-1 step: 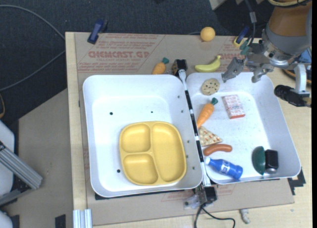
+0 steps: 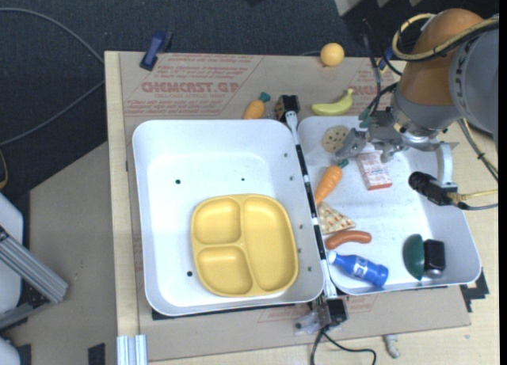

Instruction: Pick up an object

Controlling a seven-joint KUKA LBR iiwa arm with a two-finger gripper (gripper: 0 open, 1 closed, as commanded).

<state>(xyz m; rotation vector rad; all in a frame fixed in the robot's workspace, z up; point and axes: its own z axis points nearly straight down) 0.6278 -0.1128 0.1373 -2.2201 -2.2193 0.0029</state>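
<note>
My gripper (image 2: 375, 142) hangs over the far part of the right bin (image 2: 459, 237), under the orange band of the arm. Just in front of it lies a small red and white packet (image 2: 374, 172). A round cookie (image 2: 334, 137) sits to its left, and an orange carrot (image 2: 328, 183) lies by the bin's left wall. Nearer the front are a flat triangular sandwich slice (image 2: 334, 218), a red sausage (image 2: 348, 237), a blue bottle (image 2: 360, 268) and a dark green object (image 2: 413, 254) beside a black block (image 2: 433, 256). Nothing shows in the gripper's hold.
The left bin (image 2: 158, 157) holds a yellow divided plate (image 2: 242, 243). Behind the bins, on the board, lie a banana (image 2: 333, 104), an orange ball (image 2: 333, 55), a small orange toy (image 2: 255, 108), a black piece (image 2: 287, 104) and a blue clip (image 2: 154, 51). A cable loops beside the arm.
</note>
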